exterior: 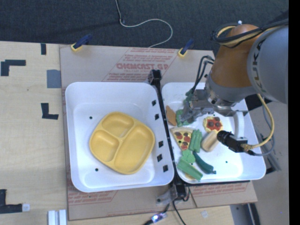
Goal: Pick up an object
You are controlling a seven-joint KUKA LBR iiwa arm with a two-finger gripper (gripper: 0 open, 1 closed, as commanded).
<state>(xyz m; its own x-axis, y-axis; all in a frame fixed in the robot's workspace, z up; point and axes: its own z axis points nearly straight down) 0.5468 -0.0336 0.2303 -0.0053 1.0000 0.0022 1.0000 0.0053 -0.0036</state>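
A: Where were the toys?
B: In the right bin (255,175): pizza slice (182,137), hot dog (209,141), green pieces (189,161) (crowded together) under the gripper (186,117); its grip I could not tell.
A: And the left bin (75,125)?
B: A yellow divided plate (122,142).

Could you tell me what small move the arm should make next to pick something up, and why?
Probably a short descent. The tool sits low over the right bin, just above the pizza slice and green pieces crowded together there. Nothing is visibly between its fingers, so lowering onto the pizza slice seems the likeliest way to a grasp.
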